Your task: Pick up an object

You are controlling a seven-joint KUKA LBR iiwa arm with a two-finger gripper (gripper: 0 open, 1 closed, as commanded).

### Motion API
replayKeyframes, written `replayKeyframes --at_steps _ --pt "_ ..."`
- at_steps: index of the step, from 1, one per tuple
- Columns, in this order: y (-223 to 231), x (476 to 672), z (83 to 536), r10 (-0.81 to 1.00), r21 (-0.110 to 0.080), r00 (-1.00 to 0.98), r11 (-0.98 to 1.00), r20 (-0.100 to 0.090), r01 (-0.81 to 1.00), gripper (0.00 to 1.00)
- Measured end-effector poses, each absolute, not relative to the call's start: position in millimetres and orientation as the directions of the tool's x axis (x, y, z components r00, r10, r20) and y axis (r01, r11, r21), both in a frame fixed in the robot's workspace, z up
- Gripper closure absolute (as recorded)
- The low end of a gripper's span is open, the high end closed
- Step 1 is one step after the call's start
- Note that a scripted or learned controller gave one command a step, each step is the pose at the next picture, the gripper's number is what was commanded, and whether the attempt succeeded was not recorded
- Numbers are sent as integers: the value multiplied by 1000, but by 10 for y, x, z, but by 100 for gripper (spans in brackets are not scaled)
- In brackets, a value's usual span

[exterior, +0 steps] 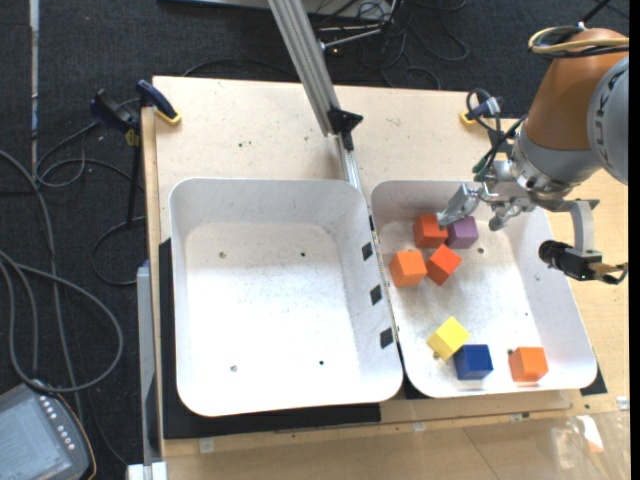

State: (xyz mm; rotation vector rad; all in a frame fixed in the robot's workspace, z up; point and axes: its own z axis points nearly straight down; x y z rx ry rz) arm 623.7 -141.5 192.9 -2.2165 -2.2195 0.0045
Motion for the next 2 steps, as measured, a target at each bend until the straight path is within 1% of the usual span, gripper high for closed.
replayKeyframes --at_steps 1,2 --pt "-1415 6248 1956 1000 -1 -2 2 1 1000 0" --pt "-1341 6292 1359 1000 -6 -3 3 1 1000 0"
